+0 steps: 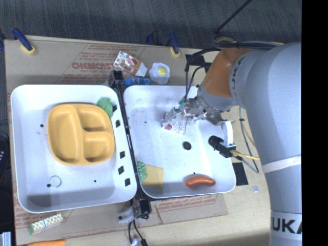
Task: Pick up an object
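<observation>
While the grey arm [266, 111] leans in across the right-hand wall of the right bin [164, 155], its orange band [221, 75] sits above that bin's upper right corner. The gripper [185, 110] hangs low over the upper middle of the bin's floor. Whether the gripper is parted or closed cannot be told from this slant.

A crumpled white and pink wrapper [173, 122], the thing nearest to being picked, lies on the floor of the right bin, a little above its centre. Its upper right edge is just under the gripper, and whether the two touch cannot be told either.

Below the centre of the right bin rests a small black disc [187, 146], apart from the wrapper. Along the bin's lower wall lies an orange sausage-shaped piece [200, 181]. In its lower left corner sits a yellow sponge [154, 176] with a green edge turned towards the bin's left wall.

Just outside the right bin's upper left corner stand a round white and yellow thing [160, 72], a blue thing [136, 81] and a patterned packet [125, 61], close together on the bench.

Against the right bin's left wall stands the left bin [25, 137]. It holds a yellow divided tray [79, 133] well to the left of the right bin. A green lump [106, 105] is tucked at the tray corner nearest the right bin's upper left corner, and a clear ring [55, 181] lies farther left and lower down.
</observation>
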Robot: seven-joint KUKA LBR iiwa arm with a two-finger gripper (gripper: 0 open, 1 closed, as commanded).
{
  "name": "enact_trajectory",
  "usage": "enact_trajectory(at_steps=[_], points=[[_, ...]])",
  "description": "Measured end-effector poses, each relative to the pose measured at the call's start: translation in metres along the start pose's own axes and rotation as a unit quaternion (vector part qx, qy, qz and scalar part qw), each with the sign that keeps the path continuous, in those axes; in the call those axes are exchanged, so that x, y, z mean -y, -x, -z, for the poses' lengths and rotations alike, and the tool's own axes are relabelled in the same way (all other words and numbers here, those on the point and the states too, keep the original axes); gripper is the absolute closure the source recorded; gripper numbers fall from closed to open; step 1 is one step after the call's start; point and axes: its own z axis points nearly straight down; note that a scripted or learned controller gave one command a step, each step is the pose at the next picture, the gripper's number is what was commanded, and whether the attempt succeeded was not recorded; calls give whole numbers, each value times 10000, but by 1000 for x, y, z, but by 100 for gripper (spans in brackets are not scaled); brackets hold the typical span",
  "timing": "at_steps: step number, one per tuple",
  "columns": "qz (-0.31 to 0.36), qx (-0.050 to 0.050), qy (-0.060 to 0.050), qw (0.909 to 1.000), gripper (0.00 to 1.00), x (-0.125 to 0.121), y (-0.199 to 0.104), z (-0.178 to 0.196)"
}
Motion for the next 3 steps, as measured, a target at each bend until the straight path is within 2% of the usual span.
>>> enact_trajectory(at_steps=[1, 2, 3], points=[[19, 9, 2, 10000, 100, -1, 1, 11], [20, 8, -1, 10000, 0, -1, 0, 11], [251, 5, -3, 9997, 0, 1, -58, 0]])
